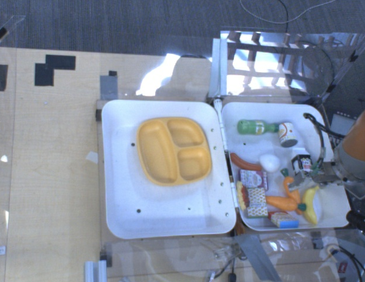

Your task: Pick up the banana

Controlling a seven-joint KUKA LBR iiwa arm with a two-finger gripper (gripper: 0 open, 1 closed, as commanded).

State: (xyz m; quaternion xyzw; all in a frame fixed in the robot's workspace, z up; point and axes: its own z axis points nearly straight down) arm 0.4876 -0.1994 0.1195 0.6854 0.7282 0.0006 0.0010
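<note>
The banana (311,204) lies in the right bin (270,108), down in its near right corner, curving from a tip by my wrist toward the bin's front wall. It rests on the bin floor, not lifted. Just to its left is a carrot (283,202), touching or nearly touching it, and in front of that a small orange-and-blue box (284,219). Further left sit a red-and-white packet (254,180), a patterned packet (257,201) and a sausage (247,162) along the bin's left side. Toward the back wall lie a green bottle (257,127) and a small can (288,134), with a white lump (269,161) between them and the carrot.

My gripper (301,180) hangs low over the bin, just above the banana's upper end and beside the carrot's top. The view is too small and cluttered there for me to say how my tips stand, so I cannot tell whether I am spread or closed, and I see nothing clearly held.

The left bin (117,210) carries a yellow divided tray (173,150), well apart from all this.

As I judge it, I am at the approach: placed near the banana, but the grasp and the lift are both left to do.
</note>
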